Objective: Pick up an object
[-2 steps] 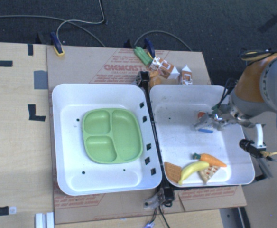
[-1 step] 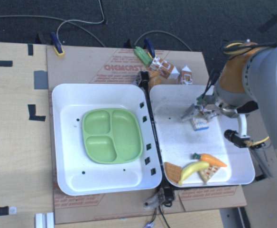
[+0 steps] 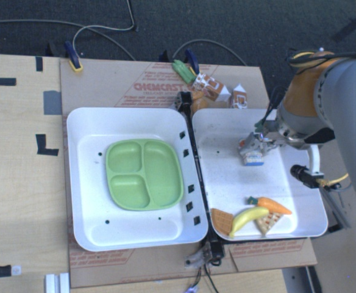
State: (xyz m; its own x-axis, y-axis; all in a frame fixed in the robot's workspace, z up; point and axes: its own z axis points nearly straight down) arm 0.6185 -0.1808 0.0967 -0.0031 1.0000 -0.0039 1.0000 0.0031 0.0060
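The gripper (image 3: 255,144) is seen low in the right bin (image 3: 227,182), far from the banana (image 3: 246,219) and carrot (image 3: 272,206); its jaw state cannot be told

Green plate (image 3: 144,174); yellow banana (image 3: 246,219); orange carrot (image 3: 273,206); white bins (image 3: 80,163).

Left bin (image 3: 80,163): white, smooth, faintly glossy plastic by its look. Right bin (image 3: 227,133): the same finish. Divided plate (image 3: 144,174) in the left bin: pale green, smooth matt plastic. Banana (image 3: 246,219), carrot (image 3: 272,206) and cracker-like pieces (image 3: 222,221) at the right bin's near edge: smooth moulded plastic, slightly shiny. Sheet (image 3: 147,90) laid under both bins: brown matt cardboard, printed red. Bench top (image 3: 13,194): pale, wood-like, matt. Arm (image 3: 342,102): grey smooth shell with a glossy orange band (image 3: 300,99).
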